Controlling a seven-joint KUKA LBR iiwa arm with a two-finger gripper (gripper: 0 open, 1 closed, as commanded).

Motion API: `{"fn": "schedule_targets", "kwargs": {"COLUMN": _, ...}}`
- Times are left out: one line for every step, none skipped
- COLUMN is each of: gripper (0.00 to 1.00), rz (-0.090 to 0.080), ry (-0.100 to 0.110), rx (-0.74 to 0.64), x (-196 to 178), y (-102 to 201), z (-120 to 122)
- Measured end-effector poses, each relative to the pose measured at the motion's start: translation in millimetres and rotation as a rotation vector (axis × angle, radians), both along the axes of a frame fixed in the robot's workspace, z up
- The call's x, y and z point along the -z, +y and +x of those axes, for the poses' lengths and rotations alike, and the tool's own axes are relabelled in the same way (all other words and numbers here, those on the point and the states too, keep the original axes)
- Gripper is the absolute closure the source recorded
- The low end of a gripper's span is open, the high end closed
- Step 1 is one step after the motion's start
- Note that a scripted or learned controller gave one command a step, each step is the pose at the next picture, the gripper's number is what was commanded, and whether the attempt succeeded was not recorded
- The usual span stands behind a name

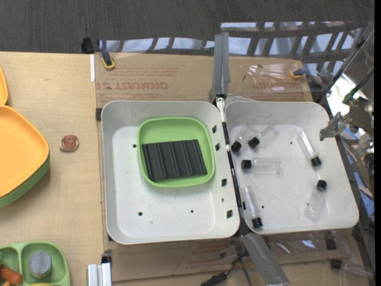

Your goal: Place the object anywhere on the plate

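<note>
Clear plastic tubes with black caps lay scattered in the right white bin, at 3 o'clock of the green rounded-square plate; likely light, stiff, slick, roll-prone, so best gripped mid-barrel, crosswise.

Grey metal gripper, small and angular, blurred; thin dark cables above
</note>
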State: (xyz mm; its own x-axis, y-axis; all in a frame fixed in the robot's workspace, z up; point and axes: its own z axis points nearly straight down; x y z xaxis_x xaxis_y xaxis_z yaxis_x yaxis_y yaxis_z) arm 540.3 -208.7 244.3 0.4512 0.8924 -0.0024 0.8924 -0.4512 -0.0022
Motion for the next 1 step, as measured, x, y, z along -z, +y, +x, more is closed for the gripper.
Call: {"fn": "schedule_targets", "kwargs": {"gripper": 0.0, "rz": 0.001, "ry": 0.002, "rx": 0.008, "x": 1.3, "y": 1.9, "z": -4.9}}
